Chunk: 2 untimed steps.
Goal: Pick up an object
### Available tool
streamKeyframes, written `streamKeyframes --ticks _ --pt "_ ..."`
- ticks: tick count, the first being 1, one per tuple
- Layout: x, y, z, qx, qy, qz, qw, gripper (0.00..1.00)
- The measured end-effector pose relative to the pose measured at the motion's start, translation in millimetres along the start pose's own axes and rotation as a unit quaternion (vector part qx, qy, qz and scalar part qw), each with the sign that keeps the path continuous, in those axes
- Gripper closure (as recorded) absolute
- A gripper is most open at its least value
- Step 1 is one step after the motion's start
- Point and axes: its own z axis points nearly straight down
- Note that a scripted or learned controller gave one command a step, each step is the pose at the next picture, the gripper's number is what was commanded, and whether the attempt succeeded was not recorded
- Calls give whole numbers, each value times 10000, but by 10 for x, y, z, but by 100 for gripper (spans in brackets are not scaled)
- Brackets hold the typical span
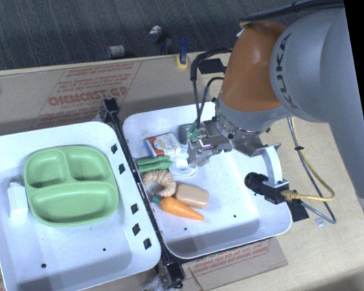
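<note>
While the left bin (1, 229) holds one green tray (70, 184), one carrot (180, 208) lies right.

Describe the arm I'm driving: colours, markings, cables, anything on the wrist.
The arm is a bulky rounded grey casing with dark KUKA lettering down its side and a broad orange band above the wrist. The gripper is a compact silvery metal block. Black cables loop beside the orange band, a yellowish cable curves below, and a black cylindrical fitting sits on a white bracket.
</note>
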Motion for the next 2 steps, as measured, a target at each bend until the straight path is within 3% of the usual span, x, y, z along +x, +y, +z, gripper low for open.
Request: streamKeyframes --ticks 1,2 --pt "-11 -447 611 6 8 0 10000 100" --pt "-415 -649 260 -16 5 14 10000 100"
